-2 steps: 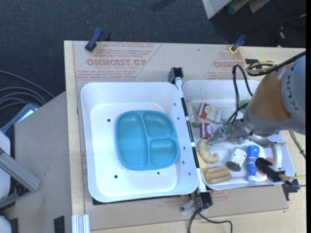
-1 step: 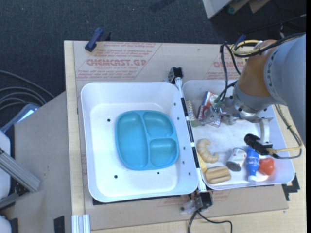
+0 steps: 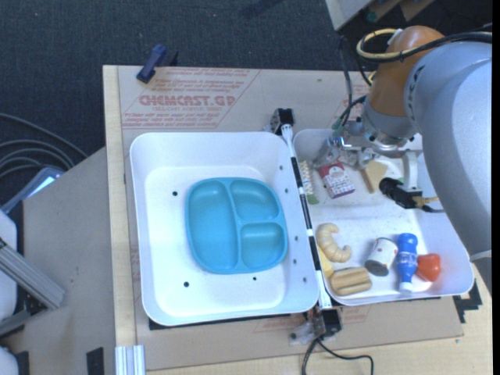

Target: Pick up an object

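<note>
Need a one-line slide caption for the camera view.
KUKA arm's gripper hovers over toy food in the right bin; blue divided plate sits in the left bin.

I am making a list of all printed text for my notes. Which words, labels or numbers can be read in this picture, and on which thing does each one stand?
"CHEMCAST GP": large red letters on the brown protective sheet under the bins.
Smaller red lines below that name: too blurred to read.
Label on the small red and white packet in the right bin: too small to read.
Label on the blue bottle: unreadable.

A bulky pale-grey robot arm [image 3: 461, 131] narrows to an orange band, then a grey wrist carrying a metal tool [image 3: 361, 156], with black and yellow cables looping alongside.
</note>
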Robot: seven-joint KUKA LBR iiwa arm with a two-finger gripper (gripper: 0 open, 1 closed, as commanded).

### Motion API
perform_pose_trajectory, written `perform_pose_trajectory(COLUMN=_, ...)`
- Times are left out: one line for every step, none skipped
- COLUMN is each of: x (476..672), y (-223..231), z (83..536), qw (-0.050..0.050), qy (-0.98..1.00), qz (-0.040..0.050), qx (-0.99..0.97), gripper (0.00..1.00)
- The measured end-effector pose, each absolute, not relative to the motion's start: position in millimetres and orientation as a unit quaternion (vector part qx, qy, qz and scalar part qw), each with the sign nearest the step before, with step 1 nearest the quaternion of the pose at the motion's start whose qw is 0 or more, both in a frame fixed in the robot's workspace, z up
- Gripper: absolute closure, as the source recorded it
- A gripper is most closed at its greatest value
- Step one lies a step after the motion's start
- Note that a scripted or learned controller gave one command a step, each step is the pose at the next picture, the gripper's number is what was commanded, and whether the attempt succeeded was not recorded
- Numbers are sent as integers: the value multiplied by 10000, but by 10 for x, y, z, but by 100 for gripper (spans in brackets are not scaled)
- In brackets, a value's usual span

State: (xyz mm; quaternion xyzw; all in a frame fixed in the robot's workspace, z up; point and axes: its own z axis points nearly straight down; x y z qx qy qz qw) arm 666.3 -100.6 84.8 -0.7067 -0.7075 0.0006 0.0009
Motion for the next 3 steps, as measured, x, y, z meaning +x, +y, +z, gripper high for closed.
perform_pose_trajectory(x=6666, y=-1001, z=950, qw=5, qy=-7079, qz=10, qx=-7063, gripper=100)
perform_pose_trajectory(x=6143, y=-389, z=1852, qw=9, qy=-7076, qz=0, qx=-7066, gripper=100)
perform_pose_trajectory(x=5565, y=-375, z=2016, qw=13, qy=-7068, qz=8, qx=-7074, gripper=100)
